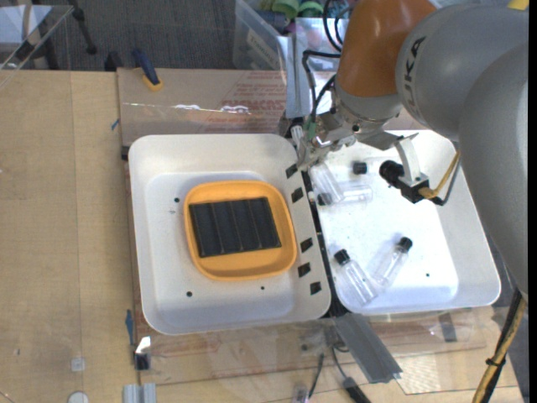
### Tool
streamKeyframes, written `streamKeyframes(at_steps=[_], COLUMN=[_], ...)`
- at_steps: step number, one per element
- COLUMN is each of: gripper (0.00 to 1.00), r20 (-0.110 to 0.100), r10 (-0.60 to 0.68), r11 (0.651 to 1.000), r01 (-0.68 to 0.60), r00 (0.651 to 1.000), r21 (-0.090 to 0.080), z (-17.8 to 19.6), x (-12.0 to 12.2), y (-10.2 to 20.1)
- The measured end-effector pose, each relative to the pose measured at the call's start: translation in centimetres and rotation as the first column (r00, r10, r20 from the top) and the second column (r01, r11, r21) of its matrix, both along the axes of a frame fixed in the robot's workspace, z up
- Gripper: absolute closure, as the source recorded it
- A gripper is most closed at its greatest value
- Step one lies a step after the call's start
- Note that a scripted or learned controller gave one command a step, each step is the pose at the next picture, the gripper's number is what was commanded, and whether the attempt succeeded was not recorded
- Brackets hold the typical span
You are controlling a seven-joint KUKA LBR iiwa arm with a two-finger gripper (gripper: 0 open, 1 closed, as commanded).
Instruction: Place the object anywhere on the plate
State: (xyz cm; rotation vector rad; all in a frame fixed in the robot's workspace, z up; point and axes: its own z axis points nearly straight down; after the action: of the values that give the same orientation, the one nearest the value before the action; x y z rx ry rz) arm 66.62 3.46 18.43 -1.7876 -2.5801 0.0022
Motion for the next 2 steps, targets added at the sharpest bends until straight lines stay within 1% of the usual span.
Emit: streamKeyframes(at_steps=[1,2], gripper=[1.00,1.00], r20=[0.000,0.006], r10=[0.089,0.190], r11=[0.996,0.982], r01=[-0.089,-0.190], r00=[0.996,0.982], r21=[0.000,0.000], z=[1.3,2.3], x=[-2.8,-3.3], y=[3.2,6.7])
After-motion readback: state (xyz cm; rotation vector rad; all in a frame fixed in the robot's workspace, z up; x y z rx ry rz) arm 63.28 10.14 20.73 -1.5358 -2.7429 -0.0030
